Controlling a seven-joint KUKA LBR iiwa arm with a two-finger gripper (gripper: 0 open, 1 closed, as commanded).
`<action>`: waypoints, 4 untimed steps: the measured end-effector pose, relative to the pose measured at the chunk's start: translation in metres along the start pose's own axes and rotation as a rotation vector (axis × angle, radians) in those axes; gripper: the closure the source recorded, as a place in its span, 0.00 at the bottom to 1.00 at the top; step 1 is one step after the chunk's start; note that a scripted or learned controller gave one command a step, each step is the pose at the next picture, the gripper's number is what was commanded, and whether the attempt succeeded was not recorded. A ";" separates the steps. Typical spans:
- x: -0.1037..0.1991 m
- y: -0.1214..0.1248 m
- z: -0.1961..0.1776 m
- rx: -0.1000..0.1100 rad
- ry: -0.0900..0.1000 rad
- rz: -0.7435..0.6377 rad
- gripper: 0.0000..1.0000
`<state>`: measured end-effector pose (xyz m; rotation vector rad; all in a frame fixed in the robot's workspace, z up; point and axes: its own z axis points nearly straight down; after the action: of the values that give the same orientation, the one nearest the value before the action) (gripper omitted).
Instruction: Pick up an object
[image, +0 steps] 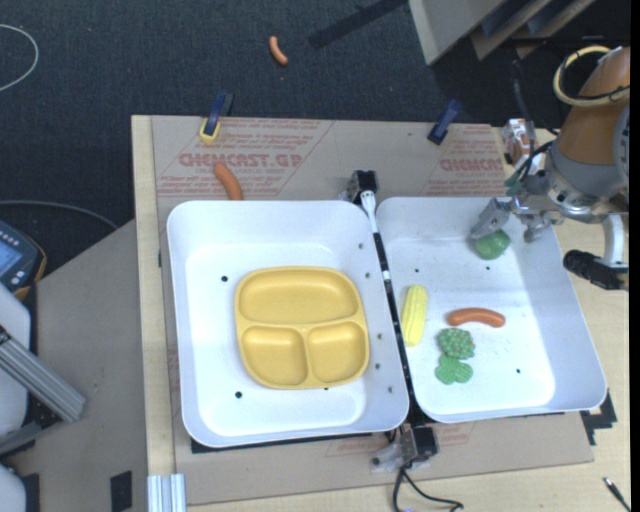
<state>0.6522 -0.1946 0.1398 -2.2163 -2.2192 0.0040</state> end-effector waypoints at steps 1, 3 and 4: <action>0.001 0.000 0.053 -0.001 -0.001 -0.001 0.00; 0.007 0.000 -0.005 0.001 -0.002 0.002 1.00; 0.013 -0.005 -0.065 -0.013 -0.005 0.000 1.00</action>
<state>0.6475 -0.1819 0.2049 -2.2249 -2.2283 -0.0054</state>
